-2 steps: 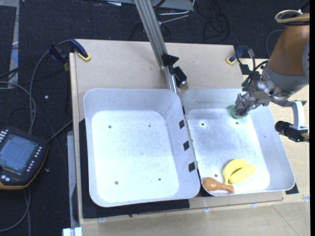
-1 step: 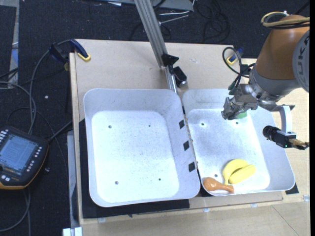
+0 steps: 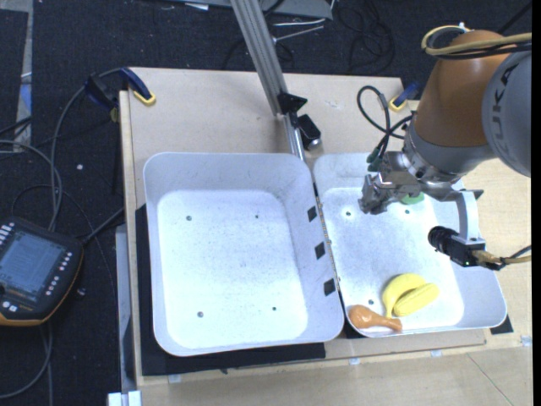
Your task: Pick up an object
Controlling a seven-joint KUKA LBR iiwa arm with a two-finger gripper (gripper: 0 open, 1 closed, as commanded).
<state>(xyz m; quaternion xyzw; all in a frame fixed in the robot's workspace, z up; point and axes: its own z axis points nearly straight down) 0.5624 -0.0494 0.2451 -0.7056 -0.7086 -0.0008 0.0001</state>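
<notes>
In the right bin [image 3: 473, 315] a yellow banana-shaped object [image 3: 410, 296] lies near the front edge. An orange pear-shaped object [image 3: 374, 318] rests just left of it, at the bin's front left corner. A small green object [image 3: 412, 198] peeks out from under the wrist at the far side of the bin. My gripper [image 3: 373, 201] hangs low over the far left part of the right bin, beside the green object and well apart from the yellow and orange ones.
The left bin [image 3: 156, 227] stands next to the right one, and their rims meet in the middle. A slanted metal pole [image 3: 264, 53] rises behind the bins. Black cables [image 3: 376, 117] loop from the wrist. A teach pendant [image 3: 30, 269] lies at the left.
</notes>
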